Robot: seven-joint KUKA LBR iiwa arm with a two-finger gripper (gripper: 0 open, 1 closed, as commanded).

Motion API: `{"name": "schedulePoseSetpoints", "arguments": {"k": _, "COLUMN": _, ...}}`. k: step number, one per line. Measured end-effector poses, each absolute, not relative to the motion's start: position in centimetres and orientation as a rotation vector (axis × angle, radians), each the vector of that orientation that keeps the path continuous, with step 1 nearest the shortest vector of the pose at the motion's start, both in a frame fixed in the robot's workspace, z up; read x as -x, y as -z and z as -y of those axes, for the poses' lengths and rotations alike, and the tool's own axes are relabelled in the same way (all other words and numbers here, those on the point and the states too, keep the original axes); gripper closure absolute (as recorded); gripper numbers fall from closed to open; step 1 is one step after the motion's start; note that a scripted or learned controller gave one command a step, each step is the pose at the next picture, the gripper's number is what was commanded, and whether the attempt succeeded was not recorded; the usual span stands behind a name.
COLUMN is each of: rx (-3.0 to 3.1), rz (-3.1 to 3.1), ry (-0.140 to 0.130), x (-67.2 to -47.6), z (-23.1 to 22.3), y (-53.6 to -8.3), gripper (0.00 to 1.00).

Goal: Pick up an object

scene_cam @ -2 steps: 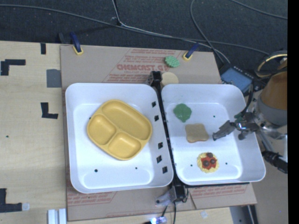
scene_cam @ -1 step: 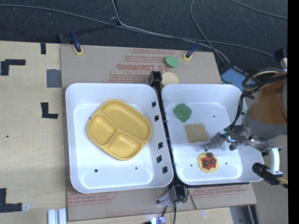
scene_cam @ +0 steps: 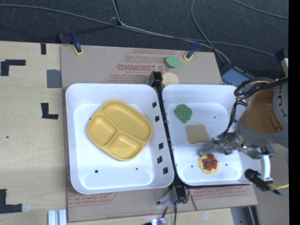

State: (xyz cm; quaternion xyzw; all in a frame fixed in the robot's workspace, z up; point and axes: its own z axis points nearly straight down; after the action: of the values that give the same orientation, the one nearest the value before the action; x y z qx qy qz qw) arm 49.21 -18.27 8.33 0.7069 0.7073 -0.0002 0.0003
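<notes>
Gripper (scene_cam: 209,149) low in the right bin (scene_cam: 225,95), fingers pointing toward the bin divider; whether they are spread or closed cannot be told from this angle, and nothing shows between them.

Surface: two white bins on a brown cardboard sheet (scene_cam: 136,64), clamped at its far edge, on a pale wooden bench (scene_cam: 28,125); dark carpet (scene_cam: 56,8) with cables beyond.

Left bin (scene_cam: 75,139) holds a yellow divided plate (scene_cam: 120,130).

In the right bin: a green leafy piece (scene_cam: 183,112) farthest back, a tan square slab (scene_cam: 197,133) just in front of it, a small yellow round with red spots (scene_cam: 208,164) nearest the front wall. Gripper tip sits between slab and round, just above the round.

Arm (scene_cam: 262,111) reaches over the right bin's right wall, orange band above the wrist.
</notes>
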Motion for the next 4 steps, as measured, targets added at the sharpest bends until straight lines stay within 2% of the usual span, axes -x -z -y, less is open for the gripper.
{"name": "schedulePoseSetpoints", "arguments": {"k": 1, "rx": -2.217, "rz": -2.219, "ry": 0.000, "x": -49.3, "z": 18.4, "y": -9.6, "gripper": 1.00}}
{"name": "schedulePoseSetpoints", "arguments": {"k": 2, "rx": -2.219, "rz": -2.221, "ry": -0.002, "x": -48.6, "z": 17.7, "y": -14.8, "gripper": 1.00}}
{"name": "schedulePoseSetpoints", "arguments": {"k": 4, "rx": -2.215, "rz": -2.219, "ry": -0.004, "x": -48.8, "z": 16.7, "y": -26.7, "gripper": 1.00}}
